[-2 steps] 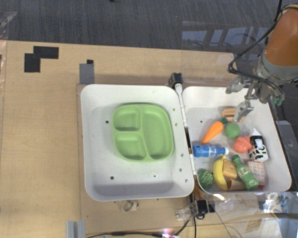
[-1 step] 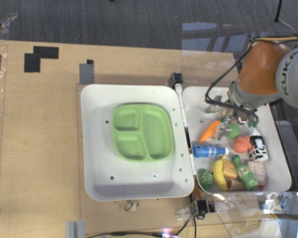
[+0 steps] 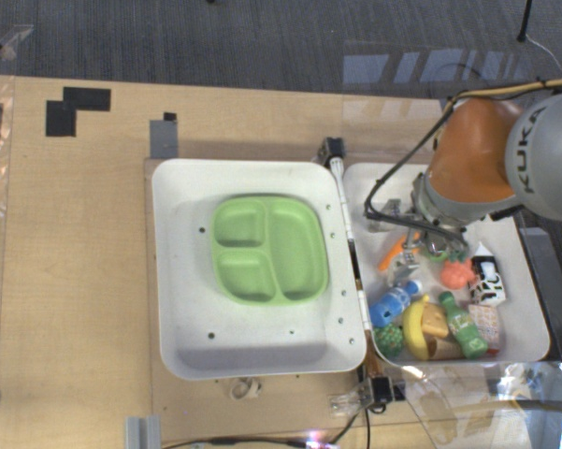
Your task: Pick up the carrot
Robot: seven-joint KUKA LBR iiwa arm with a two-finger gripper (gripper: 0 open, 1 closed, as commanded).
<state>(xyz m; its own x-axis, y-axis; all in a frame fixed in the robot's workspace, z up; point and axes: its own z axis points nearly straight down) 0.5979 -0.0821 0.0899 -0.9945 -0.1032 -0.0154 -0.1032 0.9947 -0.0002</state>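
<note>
The arm (image 3: 505,152) reaches in from the right and hangs over the far half of the right bin (image 3: 533,344), its orange band above the wrist. Below the wrist the gripper (image 3: 413,251) points down into the bin, near the bin's left wall. The view of its fingers is poor: they look slightly apart with the carrot just beside them, but I cannot tell whether they are open or closed, or whether anything sits between them.

The carrot (image 3: 390,253), a small orange piece, lies tilted in the left part of the right bin, about midway along its left wall, touching or nearly touching the gripper's tip.

Other toys crowd the near half of the same bin. A blue bottle (image 3: 393,305) lies just nearer than the carrot, by the left wall. A banana (image 3: 414,327) stands beside it toward the near edge, with something green (image 3: 389,340) in the near left corner. A green bottle (image 3: 465,330) lies to the right of the banana. A coral-pink toy (image 3: 457,274) sits toward the middle of the bin, and a black-and-white toy (image 3: 487,283) lies just beside it toward the right wall.

The left bin (image 3: 178,344) holds a green divided plate (image 3: 304,215) with three compartments, set near its middle.
</note>
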